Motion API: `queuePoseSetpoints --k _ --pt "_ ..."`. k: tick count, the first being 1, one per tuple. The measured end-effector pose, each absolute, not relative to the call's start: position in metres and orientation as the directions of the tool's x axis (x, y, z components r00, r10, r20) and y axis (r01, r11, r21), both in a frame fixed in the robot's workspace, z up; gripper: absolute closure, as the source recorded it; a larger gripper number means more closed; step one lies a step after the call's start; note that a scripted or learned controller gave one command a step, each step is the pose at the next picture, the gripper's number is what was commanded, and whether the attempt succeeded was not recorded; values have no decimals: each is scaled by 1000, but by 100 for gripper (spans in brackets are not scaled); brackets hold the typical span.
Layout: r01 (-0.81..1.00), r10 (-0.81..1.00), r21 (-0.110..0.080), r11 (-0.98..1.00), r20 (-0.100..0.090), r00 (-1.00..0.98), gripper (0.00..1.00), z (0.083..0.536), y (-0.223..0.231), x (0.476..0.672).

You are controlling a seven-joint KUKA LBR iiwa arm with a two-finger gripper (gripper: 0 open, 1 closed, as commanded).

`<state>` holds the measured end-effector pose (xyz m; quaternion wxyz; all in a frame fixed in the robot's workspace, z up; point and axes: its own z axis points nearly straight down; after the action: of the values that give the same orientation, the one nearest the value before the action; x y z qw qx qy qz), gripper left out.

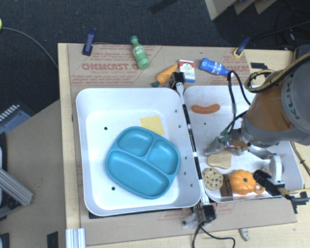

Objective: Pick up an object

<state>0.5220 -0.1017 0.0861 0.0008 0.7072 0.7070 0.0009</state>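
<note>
The right bin (217, 96) holds a sausage (205, 108) near its far wall, and a pale bread slice (219, 161), a round cookie (213, 178), a brown bar (226, 186) and an orange pumpkin (242, 182) near the front. My gripper (220, 144) reaches in from the right and hangs just above the bread slice, with a small grey piece at its fingertips. The arm's bulk hides the bin's right half.
The left bin (93, 107) holds a blue divided plate (142, 161) and a yellow cheese slice (153, 124). On the bench behind the bins lie a green bottle (140, 53), a carrot (167, 74), a small carton (186, 70) and a blue bottle (213, 66).
</note>
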Motion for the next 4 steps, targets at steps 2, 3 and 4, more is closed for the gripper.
queuePoseSetpoints --k 2,3,4 --pt "1000 1000 7 -1 -1 1 0 87 -93 518" --pt "1000 1000 8 0 -1 0 100 97 -93 518" --pt "1000 1000 3 1 0 -1 100 186 -90 589"
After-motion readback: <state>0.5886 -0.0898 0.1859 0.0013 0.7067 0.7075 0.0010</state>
